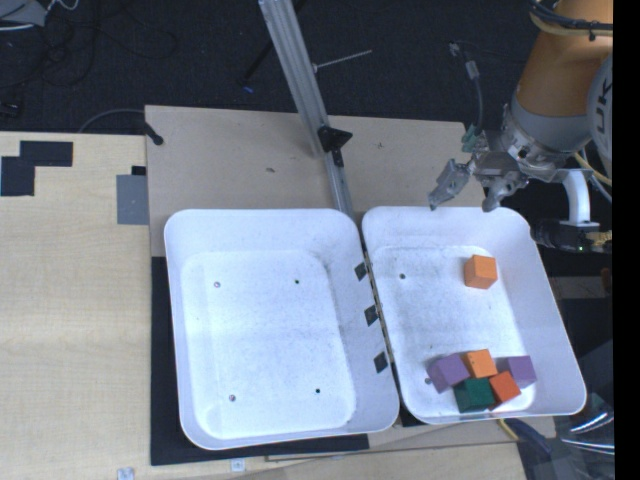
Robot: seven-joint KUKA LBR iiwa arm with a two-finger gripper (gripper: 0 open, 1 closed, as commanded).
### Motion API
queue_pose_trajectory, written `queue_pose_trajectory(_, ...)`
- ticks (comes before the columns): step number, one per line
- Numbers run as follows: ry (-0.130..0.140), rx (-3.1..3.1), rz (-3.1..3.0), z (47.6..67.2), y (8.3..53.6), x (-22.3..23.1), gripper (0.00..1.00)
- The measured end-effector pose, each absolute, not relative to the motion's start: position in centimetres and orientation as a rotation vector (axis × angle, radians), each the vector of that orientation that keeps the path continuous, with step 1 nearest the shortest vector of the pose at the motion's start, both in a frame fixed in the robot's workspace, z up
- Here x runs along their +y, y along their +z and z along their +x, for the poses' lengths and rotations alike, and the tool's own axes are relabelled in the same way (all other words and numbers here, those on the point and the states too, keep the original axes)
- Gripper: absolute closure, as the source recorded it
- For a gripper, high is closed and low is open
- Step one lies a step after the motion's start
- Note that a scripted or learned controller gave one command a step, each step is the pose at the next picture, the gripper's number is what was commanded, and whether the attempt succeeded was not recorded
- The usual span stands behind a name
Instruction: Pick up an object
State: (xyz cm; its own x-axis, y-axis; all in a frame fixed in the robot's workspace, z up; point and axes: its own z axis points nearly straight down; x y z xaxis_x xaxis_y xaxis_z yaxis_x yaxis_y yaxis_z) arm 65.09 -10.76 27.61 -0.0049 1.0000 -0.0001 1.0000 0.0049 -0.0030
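My gripper hangs over the far rim of the right bin, open, its two fingers spread apart with nothing between them. An orange cube lies alone in the right bin, below and slightly right of the gripper. A cluster of blocks sits at the bin's near edge: a purple block, an orange block, a green block, another purple block and a small orange-red block.
The left bin lies beside the right one, joined by black clips. A slanted aluminium bar rises behind the bins. Cables lie on the dark floor at the back.
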Motion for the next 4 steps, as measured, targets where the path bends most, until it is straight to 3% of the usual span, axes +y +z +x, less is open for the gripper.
queue_pose_trajectory(1,0.012,-2.212,-2.22,62.9,15.9,-17.8,0.0)
queue_pose_trajectory(2,0.005,-2.218,-2.214,60.3,13.9,-14.0,0.0)
queue_pose_trajectory(3,-0.003,-2.224,-2.23,61.3,24.2,-19.8,0.0)
queue_pose_trajectory(4,0.0,-2.217,-2.226,61.5,11.4,-19.8,0.0)
